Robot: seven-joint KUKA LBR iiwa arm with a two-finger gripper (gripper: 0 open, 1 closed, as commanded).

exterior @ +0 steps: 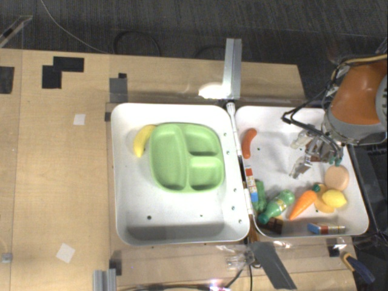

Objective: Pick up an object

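Observation:
My gripper [298, 157] hangs over the middle of the right bin [276, 126], open, with nothing between its fingers. Below and to its right lie a tan egg-shaped object [336, 177], a yellow lemon [334, 198] and an orange carrot [301, 204]. A green bottle [276, 204] and a blue object [255, 193] rest near the bin's front left. A red-orange sausage shape [248, 143] lies to the gripper's left by the divider. A marker-like stick [325, 228] sits along the front wall.
The left bin [130, 211] holds a green divided plate [185, 156] with a yellow banana [142, 139] at its left edge. A metal post [233, 68] stands behind the divider between the bins. The arm's orange band [361, 99] rises at the right.

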